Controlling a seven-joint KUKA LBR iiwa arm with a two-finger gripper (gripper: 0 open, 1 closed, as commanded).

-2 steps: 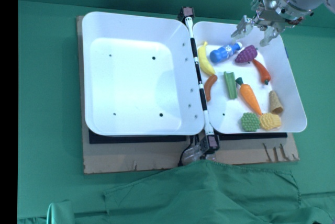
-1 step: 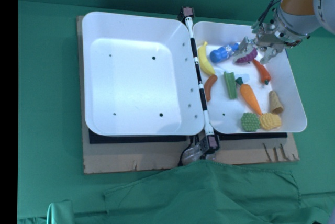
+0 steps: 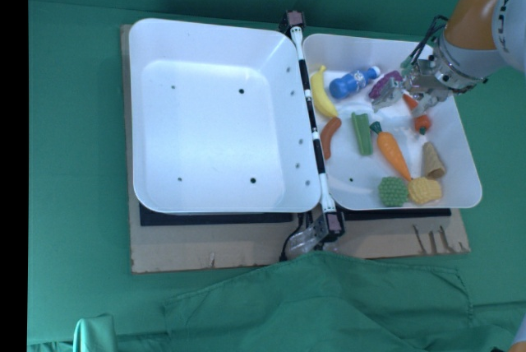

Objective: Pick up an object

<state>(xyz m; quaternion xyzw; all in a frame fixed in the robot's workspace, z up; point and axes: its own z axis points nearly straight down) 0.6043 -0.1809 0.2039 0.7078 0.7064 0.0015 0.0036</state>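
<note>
Right bin (image 3: 460,178): toy foods lay loose, none lifted. End effector (image 3: 419,87) hung low beside a purple toy (image 3: 385,85); whether open or closed could not be told. Pick judged not yet made.

arm (image 3: 493,1): grey, orange band | gripper (image 3: 421,87): metallic, black cables

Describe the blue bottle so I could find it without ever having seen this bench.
Look in the right-hand white bin, along its far side. Between the yellow banana and the purple toy lies the small bottle on its side: the one blue item there, with a white cap.
</note>
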